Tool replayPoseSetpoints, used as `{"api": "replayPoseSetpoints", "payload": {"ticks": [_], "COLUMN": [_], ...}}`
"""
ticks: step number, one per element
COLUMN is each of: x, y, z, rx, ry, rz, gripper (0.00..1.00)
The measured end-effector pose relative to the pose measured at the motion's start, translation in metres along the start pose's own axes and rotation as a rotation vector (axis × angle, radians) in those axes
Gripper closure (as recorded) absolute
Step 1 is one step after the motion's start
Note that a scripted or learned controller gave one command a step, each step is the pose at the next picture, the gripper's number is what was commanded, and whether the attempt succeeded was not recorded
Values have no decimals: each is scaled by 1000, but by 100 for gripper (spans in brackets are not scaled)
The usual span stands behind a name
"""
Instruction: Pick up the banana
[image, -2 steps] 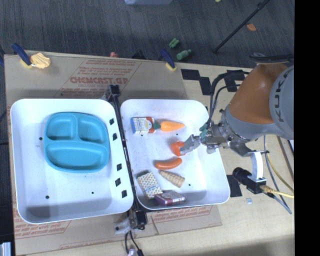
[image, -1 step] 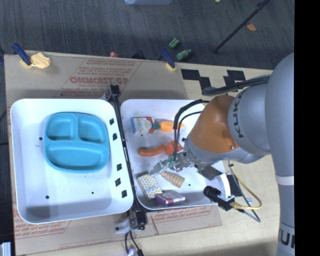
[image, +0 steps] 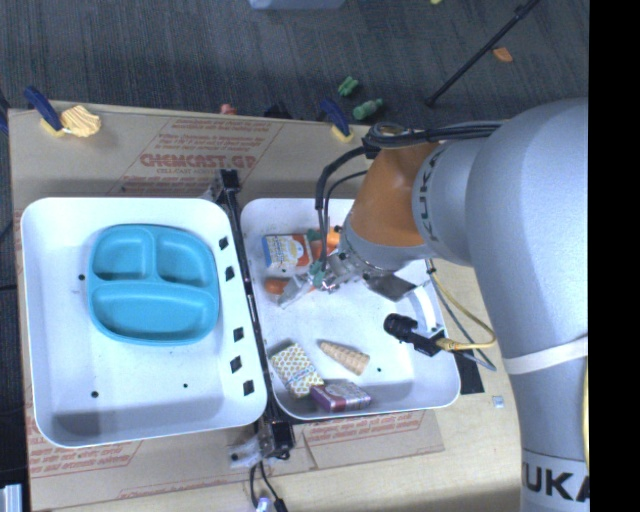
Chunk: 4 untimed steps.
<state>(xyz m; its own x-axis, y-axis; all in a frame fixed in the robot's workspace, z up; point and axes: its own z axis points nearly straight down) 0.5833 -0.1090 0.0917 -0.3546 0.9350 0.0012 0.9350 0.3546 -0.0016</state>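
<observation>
My arm looks smooth matt grey; bins glossy white plastic; tray smooth blue plastic; bench printed cardboard.

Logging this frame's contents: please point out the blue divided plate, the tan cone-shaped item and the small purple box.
blue divided plate (image: 155, 282), camera view, on its large lower compartment.
tan cone-shaped item (image: 345, 354), camera view, mid-body.
small purple box (image: 340, 396), camera view, top face.

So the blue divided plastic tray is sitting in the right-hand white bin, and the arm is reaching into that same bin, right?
Not quite. The camera view shows the blue divided plastic tray in the left-hand white bin. The grey arm with the orange band is indeed reaching into the right-hand white bin.
</observation>
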Motion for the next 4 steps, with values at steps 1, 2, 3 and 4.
{"api": "replayPoseSetpoints", "payload": {"ticks": [1, 2, 3, 4], "x": [1, -33, 5, 73], "y": [-21, 57, 4, 31], "z": [0, -26, 0, -102], "rx": [2, -1, 1, -3], "ry": [0, -4, 1, -6], "rz": [-504, -744, -1360, -1316], "gripper": [0, 0, 0, 0]}}
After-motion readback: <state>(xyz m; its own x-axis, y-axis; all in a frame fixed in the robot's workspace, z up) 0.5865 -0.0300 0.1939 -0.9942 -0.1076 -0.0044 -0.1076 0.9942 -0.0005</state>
